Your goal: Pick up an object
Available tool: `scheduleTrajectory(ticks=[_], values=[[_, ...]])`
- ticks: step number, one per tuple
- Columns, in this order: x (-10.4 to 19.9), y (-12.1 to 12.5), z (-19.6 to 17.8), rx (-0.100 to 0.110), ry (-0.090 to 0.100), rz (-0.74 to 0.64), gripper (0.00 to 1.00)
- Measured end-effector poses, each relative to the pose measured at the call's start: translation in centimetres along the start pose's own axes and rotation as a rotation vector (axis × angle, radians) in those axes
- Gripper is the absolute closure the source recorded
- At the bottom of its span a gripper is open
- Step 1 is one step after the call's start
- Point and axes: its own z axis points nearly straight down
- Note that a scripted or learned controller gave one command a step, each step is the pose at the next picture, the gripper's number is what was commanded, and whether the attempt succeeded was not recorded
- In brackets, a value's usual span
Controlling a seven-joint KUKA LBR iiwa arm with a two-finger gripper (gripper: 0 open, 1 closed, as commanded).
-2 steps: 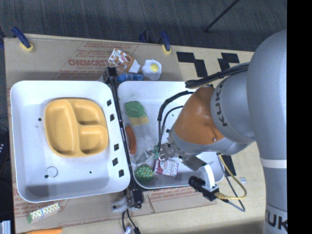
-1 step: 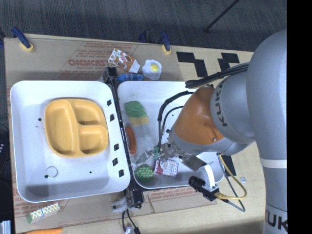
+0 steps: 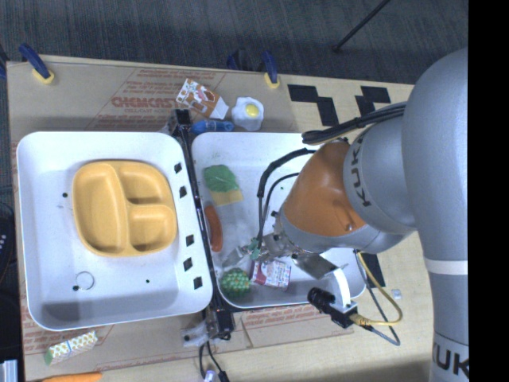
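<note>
End effector [image 3: 266, 253]: lower centre of frame, down in right bin [image 3: 318, 143] over red-and-white packet [image 3: 272, 274]; grip state cannot be told. Step judged: descent to grasp. Next: close, then lift straight.

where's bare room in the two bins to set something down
Left bin: bare floor all around the yellow divided tray, widest along the near edge below it. Right bin: crowded; green sponge, orange carrot, green ball and packet cluster beside the arm.
</note>
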Motion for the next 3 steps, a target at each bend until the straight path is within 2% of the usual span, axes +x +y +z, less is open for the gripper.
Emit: scheduleTrajectory(ticks=[3], values=[[0.0,0.0,0.0,0.0,0.0,0.0,0.0]])
